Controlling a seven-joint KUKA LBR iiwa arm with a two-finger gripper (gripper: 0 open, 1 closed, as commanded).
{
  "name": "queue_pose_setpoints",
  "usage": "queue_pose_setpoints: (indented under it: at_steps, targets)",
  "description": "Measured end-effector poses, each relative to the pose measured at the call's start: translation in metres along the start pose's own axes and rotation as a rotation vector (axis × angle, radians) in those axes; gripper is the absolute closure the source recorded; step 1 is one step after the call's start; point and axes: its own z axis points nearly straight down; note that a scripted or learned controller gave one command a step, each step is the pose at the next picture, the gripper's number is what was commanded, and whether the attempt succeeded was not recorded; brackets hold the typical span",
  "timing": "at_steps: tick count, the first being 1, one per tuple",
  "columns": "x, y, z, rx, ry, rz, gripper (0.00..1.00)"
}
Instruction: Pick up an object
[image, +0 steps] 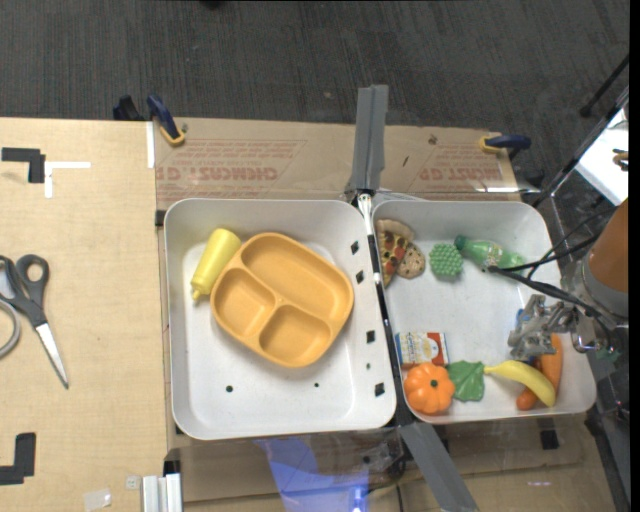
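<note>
The right bin holds several toys: a pizza slice, a bumpy green ball, a green bottle, a small carton, an orange pumpkin, a green leaf, a yellow banana and an orange carrot. My gripper hangs low at the bin's right side, just above the banana and the top of the carrot. Nothing visibly sits in it.
The left bin carries an orange divided plate and a yellow bottle at its upper left. Scissors lie on the bench at far left. Cables run across the right bin's far right corner.
</note>
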Motion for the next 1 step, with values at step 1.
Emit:
queue_pose_setpoints:
  at_steps: [1]
  targets:
    - [0.0003, -0.0004, 0.0002, 0.000, 0.001, 0.001, 0.00]
